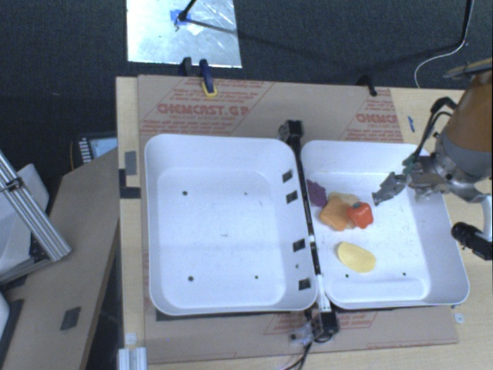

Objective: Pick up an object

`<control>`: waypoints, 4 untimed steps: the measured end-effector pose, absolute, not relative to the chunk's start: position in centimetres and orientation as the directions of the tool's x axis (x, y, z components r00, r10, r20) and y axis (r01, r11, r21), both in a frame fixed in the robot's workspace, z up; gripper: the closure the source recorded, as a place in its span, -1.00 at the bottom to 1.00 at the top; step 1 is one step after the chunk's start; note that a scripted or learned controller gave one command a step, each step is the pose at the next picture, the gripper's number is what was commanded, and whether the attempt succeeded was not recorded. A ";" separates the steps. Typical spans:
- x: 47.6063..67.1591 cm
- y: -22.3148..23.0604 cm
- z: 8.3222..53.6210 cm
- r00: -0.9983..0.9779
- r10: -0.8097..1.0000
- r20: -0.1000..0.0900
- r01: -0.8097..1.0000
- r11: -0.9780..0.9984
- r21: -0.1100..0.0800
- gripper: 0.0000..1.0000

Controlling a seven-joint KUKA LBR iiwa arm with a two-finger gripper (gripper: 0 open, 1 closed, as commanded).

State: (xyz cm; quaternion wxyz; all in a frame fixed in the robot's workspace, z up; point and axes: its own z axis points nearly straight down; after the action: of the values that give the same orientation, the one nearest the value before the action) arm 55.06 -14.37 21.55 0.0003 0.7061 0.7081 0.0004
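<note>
Flat yellow oval piece (356,257) sits front of right white bin (439,284); orange lump (336,213) with red piece (360,215) behind. Gripper (387,190) just right of them, fingers: can't tell. Cardboard sheet (254,102) on counter reads "CHEMCAST GP".

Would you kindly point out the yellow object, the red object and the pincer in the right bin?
yellow object (356,257), camera view, centre of its flat top.
red object (360,215), camera view, middle of its upper face.
pincer (383,193), camera view, at its fingertips above the bin floor.
</note>
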 end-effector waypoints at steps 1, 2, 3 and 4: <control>61.9 -13.4 12.3 -0.007 1.000 0.000 1.000 0.007 0.000 -1.00; 55.7 -9.4 8.5 -0.001 1.000 0.002 1.000 0.001 0.002 -1.00; 56.1 -9.6 9.9 -0.002 1.000 0.001 1.000 0.002 0.008 1.00; 55.0 -4.4 23.1 -0.010 1.000 0.002 1.000 0.010 0.016 1.00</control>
State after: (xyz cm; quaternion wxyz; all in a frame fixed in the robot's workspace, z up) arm 54.99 -4.45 23.10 0.0050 0.7036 0.7105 0.0062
